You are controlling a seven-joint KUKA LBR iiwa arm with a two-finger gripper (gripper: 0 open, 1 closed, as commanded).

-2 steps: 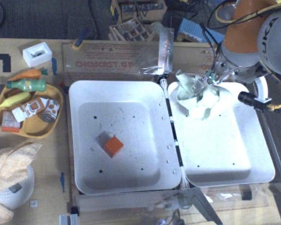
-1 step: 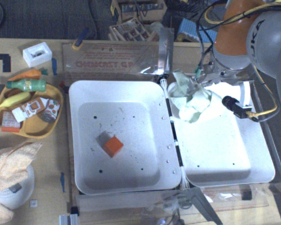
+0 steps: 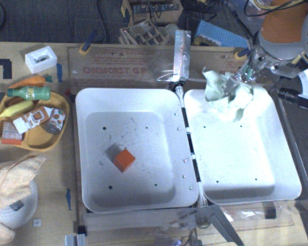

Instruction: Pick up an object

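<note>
Camera view: gripper (image 3: 242, 77) sits over the right bin's (image 3: 246, 188) far edge, fingers closed on a pale cloth (image 3: 223, 94). Orange block (image 3: 125, 160) lies in the left bin (image 3: 92, 111).

1. Two shallow white plastic bins sit side by side at the frame's centre: the left bin (image 3: 92, 106) and the right bin (image 3: 277, 183), touching along their inner rims.
2. A small orange cube (image 3: 125, 160) lies in the left bin, lower left of its middle.
3. A crumpled pale cloth (image 3: 223, 94) sits at the upper part of the right bin, with the pincer (image 3: 239, 80) at its upper right edge.
4. A yellow bowl of packaged food (image 3: 41, 142) rests on the bench (image 3: 20, 55) at the left edge.
5. A small white box (image 3: 40, 58) lies above that bowl, upper left.
</note>
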